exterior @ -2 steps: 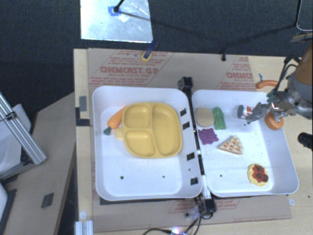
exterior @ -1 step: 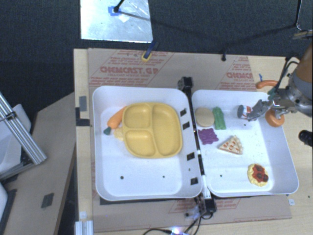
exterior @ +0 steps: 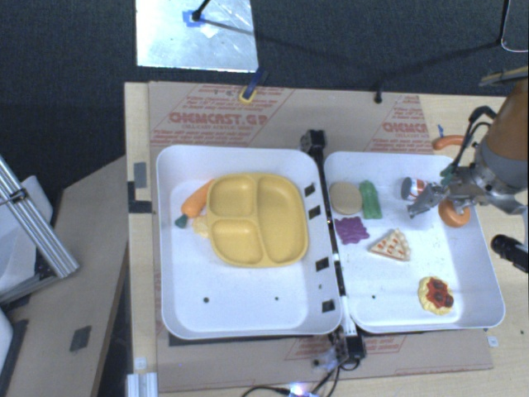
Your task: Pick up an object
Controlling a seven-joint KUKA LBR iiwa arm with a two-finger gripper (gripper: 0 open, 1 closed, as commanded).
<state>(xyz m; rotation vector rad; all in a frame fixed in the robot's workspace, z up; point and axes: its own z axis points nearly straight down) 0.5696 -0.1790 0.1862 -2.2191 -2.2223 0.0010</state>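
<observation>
The right bin [exterior: 471, 263] holds several toy foods. A tan round bun [exterior: 345, 197] and a green pickle [exterior: 369, 199] lie at its far left. Below them sit a purple piece [exterior: 352, 230], a pizza slice [exterior: 391, 246] and a round red-topped tart [exterior: 436, 294]. My gripper [exterior: 425, 199] hangs over the bin's far right part, just right of a small silver and red piece [exterior: 408, 188]. An orange piece [exterior: 454, 214] lies partly hidden under the wrist.
The left bin [exterior: 173, 304] holds a yellow divided plate [exterior: 248, 219] with a carrot [exterior: 196, 199] at its left edge. An orange item [exterior: 446, 143] and cables lie on the bench beyond the right bin. The arm [exterior: 506, 160] covers the right bin's far right corner.
</observation>
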